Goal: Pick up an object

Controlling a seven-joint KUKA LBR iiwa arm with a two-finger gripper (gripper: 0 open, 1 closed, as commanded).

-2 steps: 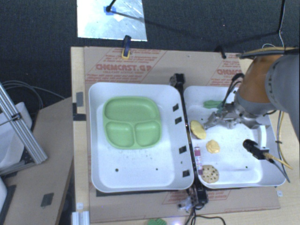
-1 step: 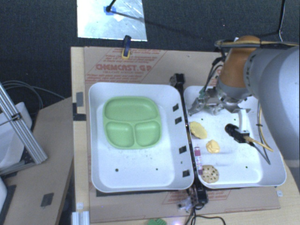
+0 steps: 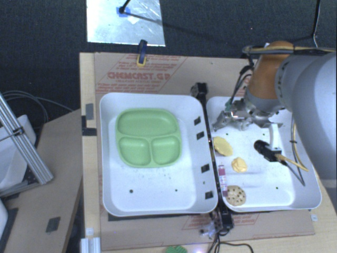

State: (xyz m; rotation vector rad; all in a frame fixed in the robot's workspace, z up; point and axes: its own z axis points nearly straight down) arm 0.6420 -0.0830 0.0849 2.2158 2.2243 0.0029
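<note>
Nothing looks picked yet: the gripper (image 3: 223, 119), its state unreadable, hangs low in the right bin (image 3: 266, 188) near a yellow piece (image 3: 222, 146).

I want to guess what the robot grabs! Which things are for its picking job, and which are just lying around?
For the job: tool; bigger yellow lump; smaller yellow lump; cookie; right bin holding them.

Just lying about, probably: green plate in the left bin; silver sheet; cardboard under the bins.
</note>
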